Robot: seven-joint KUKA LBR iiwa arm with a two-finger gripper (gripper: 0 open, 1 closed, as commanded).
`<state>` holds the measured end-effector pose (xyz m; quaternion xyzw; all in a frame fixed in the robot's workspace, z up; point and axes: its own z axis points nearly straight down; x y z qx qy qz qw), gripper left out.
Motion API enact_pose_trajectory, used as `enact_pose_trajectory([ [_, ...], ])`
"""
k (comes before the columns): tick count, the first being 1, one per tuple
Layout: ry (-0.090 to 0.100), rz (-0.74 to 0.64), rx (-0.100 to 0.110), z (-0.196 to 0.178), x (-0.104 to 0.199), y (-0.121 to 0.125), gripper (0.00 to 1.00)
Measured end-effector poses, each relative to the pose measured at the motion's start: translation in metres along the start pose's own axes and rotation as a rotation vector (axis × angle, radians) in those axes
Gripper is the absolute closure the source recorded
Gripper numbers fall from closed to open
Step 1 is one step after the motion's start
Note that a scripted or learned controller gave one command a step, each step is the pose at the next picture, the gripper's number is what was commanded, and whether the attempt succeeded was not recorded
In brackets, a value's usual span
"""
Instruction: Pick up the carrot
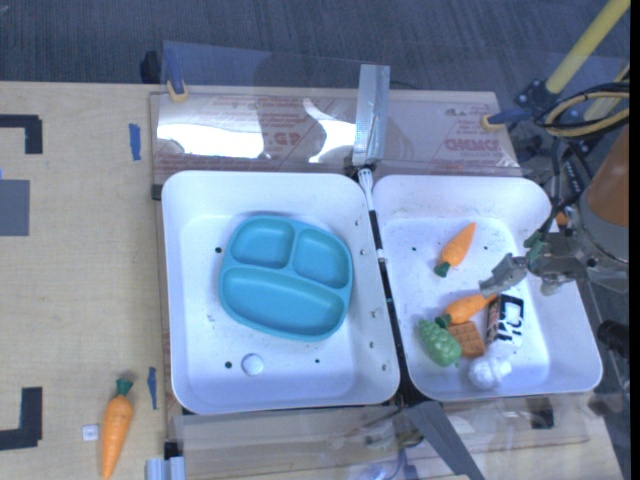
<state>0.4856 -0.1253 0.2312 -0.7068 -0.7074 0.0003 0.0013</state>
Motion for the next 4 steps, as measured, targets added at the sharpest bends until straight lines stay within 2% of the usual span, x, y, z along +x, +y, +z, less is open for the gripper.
enact_pose_trajectory([
  [1, 0.0, 0.425, 0.004, 0.064, 0.001, 0.036, 0.0],
  [2, 0.0, 0.551, -0.009, 0.144, 0.002, 0.104, 0.0],
  [3, 0.0, 0.548, -0.01, 0.133, 0.002, 0.104, 1.0],
  [4, 0.0, 0.357, 0.002, 0.046, 0.073, 0.139, 1.0],
])
